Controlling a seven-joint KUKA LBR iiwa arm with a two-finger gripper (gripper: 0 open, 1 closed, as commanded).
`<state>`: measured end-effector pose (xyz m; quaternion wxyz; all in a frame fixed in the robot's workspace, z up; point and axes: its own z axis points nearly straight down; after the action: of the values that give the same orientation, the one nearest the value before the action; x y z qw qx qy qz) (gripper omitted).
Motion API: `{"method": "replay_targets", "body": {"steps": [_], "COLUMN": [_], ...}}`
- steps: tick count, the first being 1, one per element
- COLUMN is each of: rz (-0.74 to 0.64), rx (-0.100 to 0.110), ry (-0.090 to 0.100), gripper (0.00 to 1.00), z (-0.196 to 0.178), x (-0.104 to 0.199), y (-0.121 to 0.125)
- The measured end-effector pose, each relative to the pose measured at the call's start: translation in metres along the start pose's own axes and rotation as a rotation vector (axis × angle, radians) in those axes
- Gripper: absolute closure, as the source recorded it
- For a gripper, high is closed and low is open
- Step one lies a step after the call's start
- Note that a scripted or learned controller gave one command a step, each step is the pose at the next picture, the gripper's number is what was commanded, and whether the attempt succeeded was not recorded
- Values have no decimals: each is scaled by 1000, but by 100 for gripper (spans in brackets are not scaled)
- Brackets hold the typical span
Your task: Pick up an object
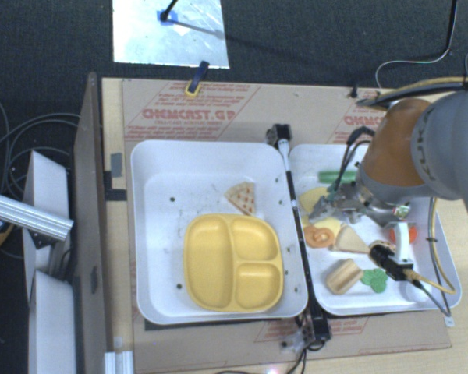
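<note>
while the arm (421,142) hangs over the right bin (444,244), the gripper (339,206) sits low among the food pieces at that bin's left side, near the divider. whether its fingers are apart or together cannot be told from this angle; nothing is visibly clamped between them.

candidates lie close by: a yellow piece (310,200) just left of the gripper, an orange ring (320,236) just below it, a pale wedge (351,241) beside the ring, a tan cylinder (342,275) and a green piece (375,280) nearer the front wall.

for a sound pick, select one piece only, probably the yellow piece or the ring. centre the fingers over it, keep clear of the divider and neighbours, descend until the tips straddle it, close, then lift straight up. the left bin (164,170) holds a yellow tray (234,262) and a waffle slice (242,197), well apart from the gripper.
</note>
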<state>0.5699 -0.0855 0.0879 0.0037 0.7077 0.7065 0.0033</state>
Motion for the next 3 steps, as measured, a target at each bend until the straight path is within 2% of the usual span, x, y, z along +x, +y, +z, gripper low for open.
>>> {"method": "replay_targets", "body": {"steps": [1,2,3], "rz": [-1,-8,-2], "rx": [0,-1,4], "ry": [0,-2,-1], "gripper": [0,0,0], "z": [0,3,-38], "x": [-9,-26,-56], "y": [-20,64,69]}}
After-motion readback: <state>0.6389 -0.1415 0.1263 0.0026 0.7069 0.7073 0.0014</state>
